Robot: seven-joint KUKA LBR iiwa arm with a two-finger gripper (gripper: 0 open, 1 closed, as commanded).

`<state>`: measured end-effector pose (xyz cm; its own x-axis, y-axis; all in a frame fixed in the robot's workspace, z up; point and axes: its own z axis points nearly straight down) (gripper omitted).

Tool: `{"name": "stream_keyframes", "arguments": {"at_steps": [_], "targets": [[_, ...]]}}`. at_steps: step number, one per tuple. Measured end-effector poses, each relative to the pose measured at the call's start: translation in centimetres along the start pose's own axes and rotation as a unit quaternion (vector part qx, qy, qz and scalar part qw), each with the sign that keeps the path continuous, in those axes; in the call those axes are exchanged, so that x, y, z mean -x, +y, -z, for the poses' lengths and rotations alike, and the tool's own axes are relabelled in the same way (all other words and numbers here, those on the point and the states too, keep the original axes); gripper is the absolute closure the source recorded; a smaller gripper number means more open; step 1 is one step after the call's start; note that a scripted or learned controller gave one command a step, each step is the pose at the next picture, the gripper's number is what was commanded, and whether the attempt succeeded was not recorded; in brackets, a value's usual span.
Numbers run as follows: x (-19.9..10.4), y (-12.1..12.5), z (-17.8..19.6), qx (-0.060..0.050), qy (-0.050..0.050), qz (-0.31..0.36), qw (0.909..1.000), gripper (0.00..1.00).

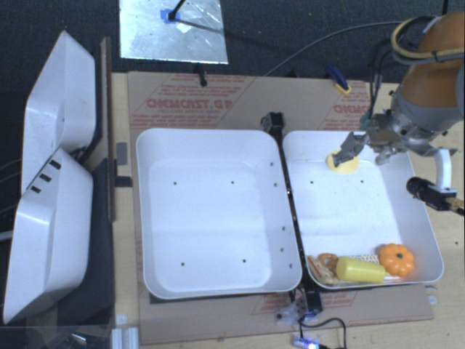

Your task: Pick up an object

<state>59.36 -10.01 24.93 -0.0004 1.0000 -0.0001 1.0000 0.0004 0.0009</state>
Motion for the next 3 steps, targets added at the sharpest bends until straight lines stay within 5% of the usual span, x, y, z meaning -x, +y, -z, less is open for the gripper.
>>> {"name": "stream_keyframes", "arguments": {"at_steps": [1, 2, 3], "targets": [[0.0, 0.0, 1.1, 0.001, 0.000, 0.000, 1.0000, 1.00], [0.0, 0.0, 1.0, 0.000, 0.000, 0.000, 1.0000, 0.00], [-4.1, -3.3, 12.4, 0.005, 0.000, 0.001, 1.0000, 0.00]]}}
